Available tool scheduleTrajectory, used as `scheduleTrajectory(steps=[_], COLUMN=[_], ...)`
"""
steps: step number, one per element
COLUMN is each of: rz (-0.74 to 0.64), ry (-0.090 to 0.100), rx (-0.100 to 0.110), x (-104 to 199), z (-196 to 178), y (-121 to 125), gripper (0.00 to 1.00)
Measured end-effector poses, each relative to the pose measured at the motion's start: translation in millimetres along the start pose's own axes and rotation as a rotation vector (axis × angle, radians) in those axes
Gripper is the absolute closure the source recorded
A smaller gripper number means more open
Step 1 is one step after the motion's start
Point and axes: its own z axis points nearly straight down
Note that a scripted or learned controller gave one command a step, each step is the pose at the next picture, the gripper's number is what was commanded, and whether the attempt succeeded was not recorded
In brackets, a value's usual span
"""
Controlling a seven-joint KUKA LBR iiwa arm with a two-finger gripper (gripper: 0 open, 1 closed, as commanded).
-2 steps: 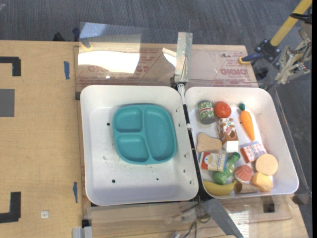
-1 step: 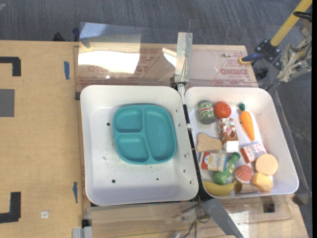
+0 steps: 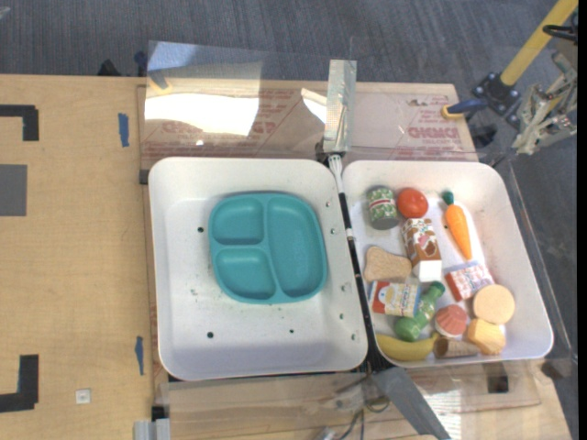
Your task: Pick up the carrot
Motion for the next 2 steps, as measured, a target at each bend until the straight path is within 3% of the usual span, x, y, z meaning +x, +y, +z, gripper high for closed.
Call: scheduleTrajectory(steps=[2], rz=[-0.189], ry=[0.001], rx=[-0.001], x=[2.3], z=[-0.4], y=[1.4], gripper=[1.00])
